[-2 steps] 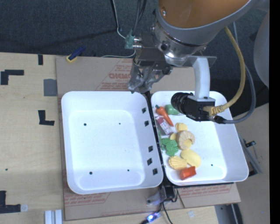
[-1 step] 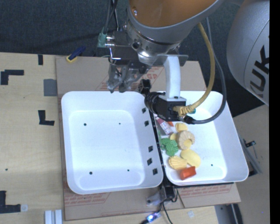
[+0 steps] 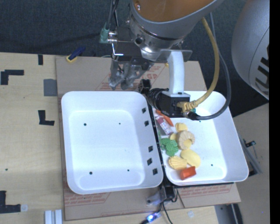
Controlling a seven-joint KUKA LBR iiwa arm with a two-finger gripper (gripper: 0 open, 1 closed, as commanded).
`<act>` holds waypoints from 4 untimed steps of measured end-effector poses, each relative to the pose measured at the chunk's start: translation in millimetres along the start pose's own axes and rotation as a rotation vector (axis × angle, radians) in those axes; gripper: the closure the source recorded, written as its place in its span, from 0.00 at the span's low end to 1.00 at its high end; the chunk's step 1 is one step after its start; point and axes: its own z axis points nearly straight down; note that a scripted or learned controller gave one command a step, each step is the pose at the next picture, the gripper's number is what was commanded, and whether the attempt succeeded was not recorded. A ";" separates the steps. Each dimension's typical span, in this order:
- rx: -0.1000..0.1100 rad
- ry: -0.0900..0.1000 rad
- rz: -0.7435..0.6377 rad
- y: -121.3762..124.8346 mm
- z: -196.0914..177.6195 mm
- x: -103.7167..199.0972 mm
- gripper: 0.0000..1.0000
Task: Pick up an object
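- Now the gripper (image 3: 124, 81) hangs above the far edge of the left bin (image 3: 70, 105).
- Jaws: I cannot tell their state.
- Toys (image 3: 181, 151) lie in the right bin (image 3: 227, 148).

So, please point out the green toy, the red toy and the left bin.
Green toy (image 3: 169, 145), camera view, its middle.
Red toy (image 3: 187, 173), camera view, its middle.
Left bin (image 3: 105, 131), camera view, bare floor.

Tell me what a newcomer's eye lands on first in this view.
The big grey arm with its orange band looms over the top centre, its gripper hanging just beyond the far rim of the left shallow white bin. Next comes the bright cluster of small yellow, green and red plastic food pieces, piled against the left wall of the right shallow white bin.
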 end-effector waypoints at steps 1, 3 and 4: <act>0.002 -0.001 -0.002 0.0 -9.6 0.7 1.00; 0.005 -0.002 -0.005 0.3 -28.8 1.8 1.00; 0.006 -0.002 -0.007 0.5 -38.4 2.1 1.00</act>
